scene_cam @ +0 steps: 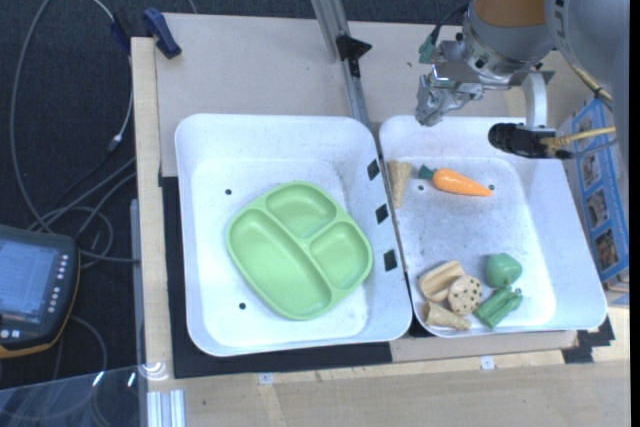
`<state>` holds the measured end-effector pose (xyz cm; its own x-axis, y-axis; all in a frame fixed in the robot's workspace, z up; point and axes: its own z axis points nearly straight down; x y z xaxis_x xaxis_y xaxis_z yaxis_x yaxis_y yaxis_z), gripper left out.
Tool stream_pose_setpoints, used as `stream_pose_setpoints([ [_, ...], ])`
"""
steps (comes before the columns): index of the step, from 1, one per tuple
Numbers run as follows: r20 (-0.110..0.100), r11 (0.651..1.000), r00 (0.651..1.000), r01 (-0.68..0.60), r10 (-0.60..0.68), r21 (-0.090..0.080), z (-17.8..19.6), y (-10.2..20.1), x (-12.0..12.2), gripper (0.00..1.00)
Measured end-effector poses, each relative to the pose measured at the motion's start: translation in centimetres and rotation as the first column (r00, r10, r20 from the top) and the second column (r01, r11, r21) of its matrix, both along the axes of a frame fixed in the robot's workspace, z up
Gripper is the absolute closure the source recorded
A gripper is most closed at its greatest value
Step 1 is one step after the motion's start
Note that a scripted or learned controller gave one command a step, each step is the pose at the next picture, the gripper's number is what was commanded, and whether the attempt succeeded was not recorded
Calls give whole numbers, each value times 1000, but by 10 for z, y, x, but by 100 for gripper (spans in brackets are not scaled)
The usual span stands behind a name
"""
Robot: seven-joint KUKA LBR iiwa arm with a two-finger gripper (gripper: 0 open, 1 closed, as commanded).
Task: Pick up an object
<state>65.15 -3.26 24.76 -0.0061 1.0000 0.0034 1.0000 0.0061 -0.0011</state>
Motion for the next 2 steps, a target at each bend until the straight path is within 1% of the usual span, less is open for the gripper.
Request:
stream_pose_setpoints([
  [2,3,1000,1000,-1,1,-1,13,110,3,100],
])
